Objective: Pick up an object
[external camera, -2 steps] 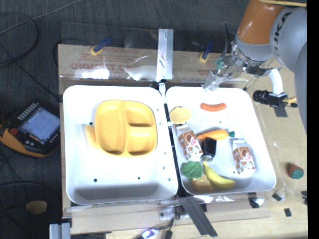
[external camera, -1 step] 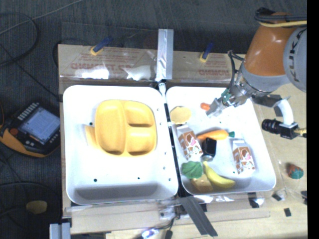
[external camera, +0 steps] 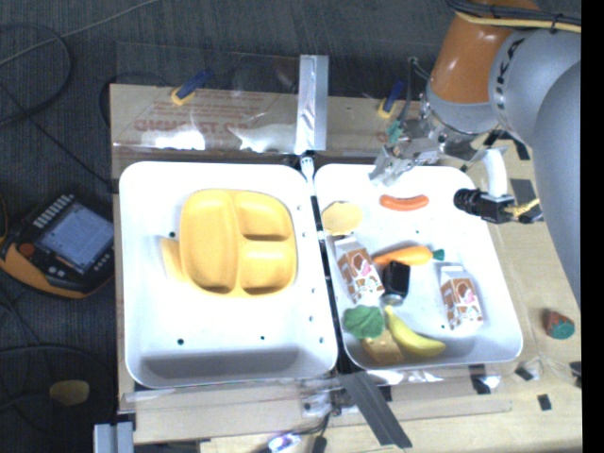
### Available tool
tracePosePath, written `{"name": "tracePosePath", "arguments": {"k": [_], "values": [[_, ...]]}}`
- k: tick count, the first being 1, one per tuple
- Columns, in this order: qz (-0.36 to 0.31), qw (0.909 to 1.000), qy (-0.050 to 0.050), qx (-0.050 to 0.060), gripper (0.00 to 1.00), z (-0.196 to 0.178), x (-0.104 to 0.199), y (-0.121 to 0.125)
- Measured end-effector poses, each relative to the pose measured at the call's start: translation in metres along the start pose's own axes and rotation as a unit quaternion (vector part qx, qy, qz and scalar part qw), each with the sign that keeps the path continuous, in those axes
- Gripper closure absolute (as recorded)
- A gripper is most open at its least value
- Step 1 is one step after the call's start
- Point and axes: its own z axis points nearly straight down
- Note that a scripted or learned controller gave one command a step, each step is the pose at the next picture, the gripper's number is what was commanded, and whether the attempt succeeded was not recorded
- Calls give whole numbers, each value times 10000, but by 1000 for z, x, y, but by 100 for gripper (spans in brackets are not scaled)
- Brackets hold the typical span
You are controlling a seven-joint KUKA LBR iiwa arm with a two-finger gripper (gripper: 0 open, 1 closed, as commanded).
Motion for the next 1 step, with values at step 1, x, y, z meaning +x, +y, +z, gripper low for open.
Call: {"name": "tracePosePath", "arguments": {"k": [1], "values": [[-606, 9982, -14, -5, 100, -9, 12, -22]]}}
